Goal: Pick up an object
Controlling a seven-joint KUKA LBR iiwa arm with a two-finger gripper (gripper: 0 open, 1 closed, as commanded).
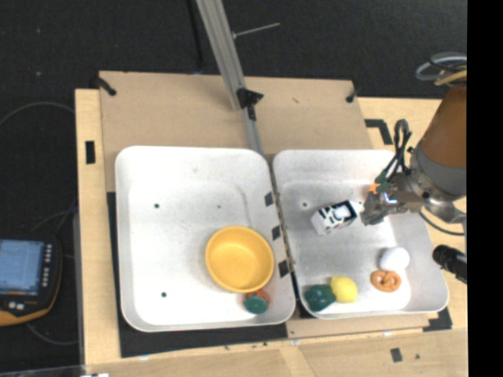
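My gripper [372, 209] hangs over the right bin [314, 171], close to its right side, below the orange band of the arm [448, 132]. A small white and black toy [333, 216] lies just left of the gripper, touching it or nearly so; I cannot tell whether it is held. Along the bin's front lie a white ball [394, 258], an orange ring-shaped piece [385, 280], a yellow lemon-like object [343, 289] and a dark green object [319, 295].
The left bin [157, 187] holds a yellow bowl [240, 258] and a small green and red object [255, 301] at its front right corner. A grey metal rail [228, 53] slants down to the bins' shared edge. A handheld pendant [27, 277] lies off the bench at the left.
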